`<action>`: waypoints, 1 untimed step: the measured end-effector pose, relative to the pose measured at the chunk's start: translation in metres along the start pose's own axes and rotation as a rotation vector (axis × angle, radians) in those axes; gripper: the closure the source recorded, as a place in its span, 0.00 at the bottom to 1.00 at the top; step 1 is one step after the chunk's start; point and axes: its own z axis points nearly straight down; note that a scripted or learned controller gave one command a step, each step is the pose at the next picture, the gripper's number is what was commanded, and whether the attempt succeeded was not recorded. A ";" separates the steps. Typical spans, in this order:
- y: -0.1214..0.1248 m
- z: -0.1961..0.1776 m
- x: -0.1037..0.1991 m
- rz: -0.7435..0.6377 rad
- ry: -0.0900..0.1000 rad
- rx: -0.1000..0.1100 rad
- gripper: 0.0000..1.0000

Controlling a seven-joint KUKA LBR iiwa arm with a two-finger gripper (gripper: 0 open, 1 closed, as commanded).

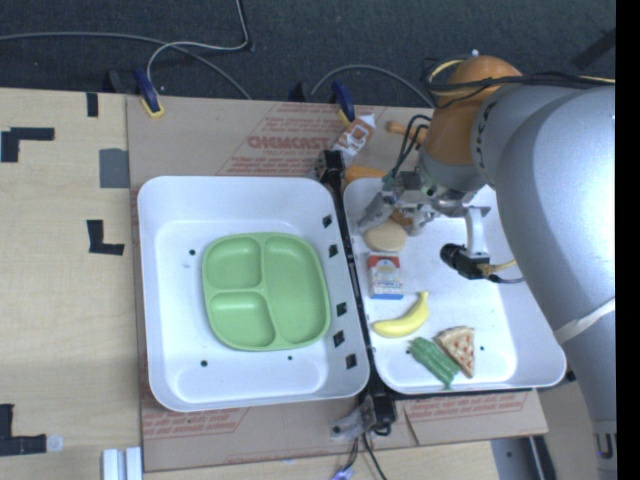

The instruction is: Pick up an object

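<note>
Five toy foods lie in the right white bin (pixel 520 363). At its 11 o'clock, the two-finger gripper (pixel 398 211) hovers over a tan, round bread-like piece (pixel 385 237), finger spread unclear. It looks light, rigid, smooth; best pinched across its width.

One fixed camera looks down at a slant over both white bins (pixel 160 268).

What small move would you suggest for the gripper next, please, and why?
Probably a short drop straight down: the gripper hangs just above the bun at the right bin's far end, with nothing visibly held, so the bun looks like the nearest target.
</note>
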 end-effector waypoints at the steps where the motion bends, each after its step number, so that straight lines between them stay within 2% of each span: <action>1: -0.007 -0.001 -0.003 -0.001 -0.002 -0.009 0.00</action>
